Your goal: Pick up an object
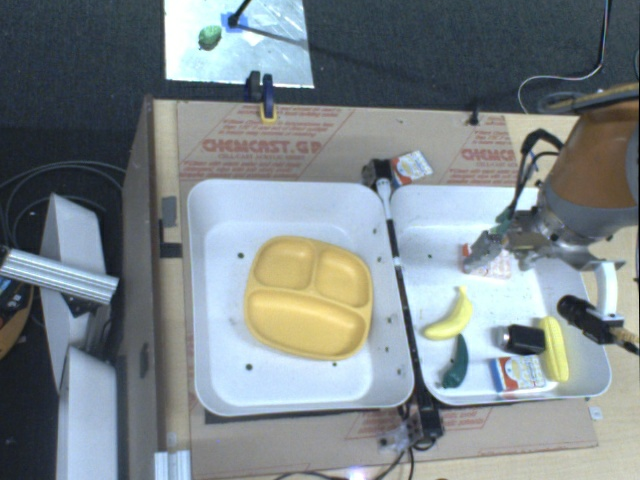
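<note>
A small red-and-white packet (487, 259) lies in the upper part of the right bin (440, 218), and the gripper (497, 249) sits right over it, reaching in from the right; I can't tell from here whether the fingers are apart or closed, or whether they have the packet at all. Below it, toward the middle of that bin, a yellow banana (450, 316) curves, with a dark green pepper-like piece (456, 362) just beneath. Further right sit a black block (525, 339), a yellow oblong piece (555, 349) beside it, and a white-and-red carton (519, 373) near the bottom edge. The grey arm with its orange band (598, 163) looms over the bin's right side. The left bin (215, 268) holds a yellow divided plate (308, 296). Another small carton (409, 168) rests on the bench just above the bins' seam.
</note>
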`<state>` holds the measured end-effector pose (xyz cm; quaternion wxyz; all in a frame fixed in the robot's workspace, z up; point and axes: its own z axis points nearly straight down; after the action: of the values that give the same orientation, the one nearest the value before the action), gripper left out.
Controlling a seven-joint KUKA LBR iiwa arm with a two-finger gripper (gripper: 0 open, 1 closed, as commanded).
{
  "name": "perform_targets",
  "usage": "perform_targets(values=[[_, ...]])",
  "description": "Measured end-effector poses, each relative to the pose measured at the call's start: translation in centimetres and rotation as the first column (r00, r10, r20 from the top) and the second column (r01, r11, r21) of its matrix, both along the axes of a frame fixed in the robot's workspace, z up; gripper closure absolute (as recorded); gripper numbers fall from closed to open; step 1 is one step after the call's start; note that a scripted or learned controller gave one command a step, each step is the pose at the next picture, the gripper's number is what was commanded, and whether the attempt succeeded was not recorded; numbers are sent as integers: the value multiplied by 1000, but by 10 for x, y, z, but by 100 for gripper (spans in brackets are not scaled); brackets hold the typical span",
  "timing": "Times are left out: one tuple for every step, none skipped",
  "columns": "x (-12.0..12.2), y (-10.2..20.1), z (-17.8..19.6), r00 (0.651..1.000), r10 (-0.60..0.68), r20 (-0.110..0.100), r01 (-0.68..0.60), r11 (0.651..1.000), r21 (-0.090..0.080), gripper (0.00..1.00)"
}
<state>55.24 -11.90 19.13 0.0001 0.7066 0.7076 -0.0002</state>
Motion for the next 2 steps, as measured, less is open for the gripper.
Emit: perform_targets(values=[[-31,20,-80,1000,0,-1,0,1000,1,0],[-34,14,-107,1000,-1,1,1,1000,0,0]])
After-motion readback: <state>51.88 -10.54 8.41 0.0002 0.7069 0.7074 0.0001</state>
